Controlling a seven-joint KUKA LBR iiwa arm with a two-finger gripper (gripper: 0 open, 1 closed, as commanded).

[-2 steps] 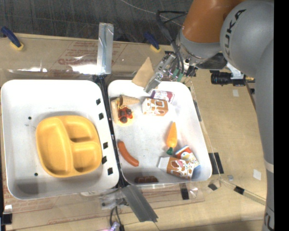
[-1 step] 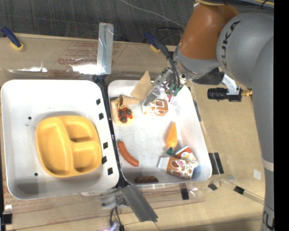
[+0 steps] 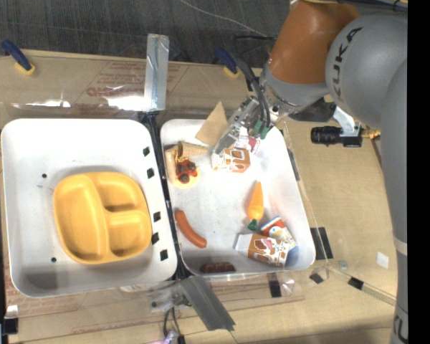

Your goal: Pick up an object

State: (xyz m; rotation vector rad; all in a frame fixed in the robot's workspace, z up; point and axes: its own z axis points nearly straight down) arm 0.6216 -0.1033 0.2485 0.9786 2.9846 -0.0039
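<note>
2 shallow white bins are seen side by side on the bench. In the left bin (image 3: 29, 163) a yellow divided tray (image 3: 100, 216) is laid, with 3 compartments visible. The right bin (image 3: 295, 192) holds several small things: an orange carrot (image 3: 255, 201) with a green end is placed right of centre, a red-orange sausage (image 3: 190, 229) lies near the left wall, and a small dark piece (image 3: 217, 268) rests against the front wall. A printed carton (image 3: 270, 246) is tipped on its side in the front right corner, just below the carrot. A small toy with red and dark parts (image 3: 185, 169) is set near the back left, beside a brown wedge (image 3: 213, 125) that leans over the back rim. The grey arm with its orange band (image 3: 308, 38) is reached in from the right, and the gripper (image 3: 238, 131) is lowered over the back of the right bin. A small printed card (image 3: 233, 160) with orange and white marks is located directly under the fingertips, touching or almost touching them. Whether the card is pinched cannot be told, since the fingers are blurred and partly hidden by the wrist, so their spread cannot be told either.
</note>
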